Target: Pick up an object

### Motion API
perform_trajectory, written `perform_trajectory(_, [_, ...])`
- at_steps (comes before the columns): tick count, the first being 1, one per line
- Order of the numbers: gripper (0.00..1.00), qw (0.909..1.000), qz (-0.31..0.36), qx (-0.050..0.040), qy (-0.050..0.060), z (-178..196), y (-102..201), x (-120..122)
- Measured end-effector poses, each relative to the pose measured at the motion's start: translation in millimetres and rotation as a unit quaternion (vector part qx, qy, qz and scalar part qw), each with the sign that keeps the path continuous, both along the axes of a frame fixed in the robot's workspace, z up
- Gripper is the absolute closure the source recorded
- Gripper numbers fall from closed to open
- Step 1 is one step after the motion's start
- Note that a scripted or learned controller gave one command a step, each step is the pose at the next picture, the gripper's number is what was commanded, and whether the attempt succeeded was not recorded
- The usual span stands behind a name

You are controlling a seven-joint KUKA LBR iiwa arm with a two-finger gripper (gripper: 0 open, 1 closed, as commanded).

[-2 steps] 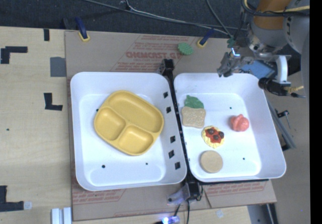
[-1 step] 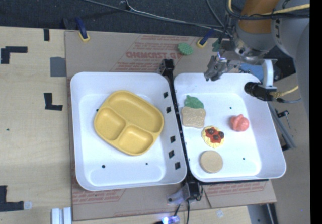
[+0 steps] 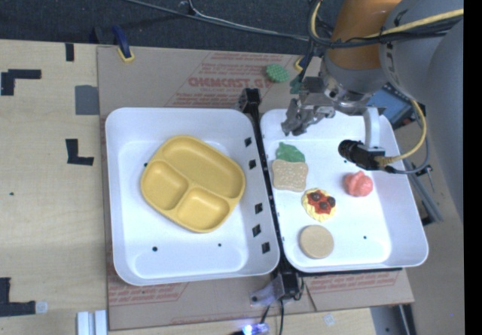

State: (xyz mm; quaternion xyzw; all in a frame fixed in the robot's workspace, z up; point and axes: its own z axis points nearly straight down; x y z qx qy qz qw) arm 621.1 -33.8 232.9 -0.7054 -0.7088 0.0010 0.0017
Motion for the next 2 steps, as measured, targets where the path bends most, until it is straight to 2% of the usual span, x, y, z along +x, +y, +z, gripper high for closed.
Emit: perform_trajectory(2, [1.0,1.0,0.0,-0.0005,0.0,-21,106,-42])
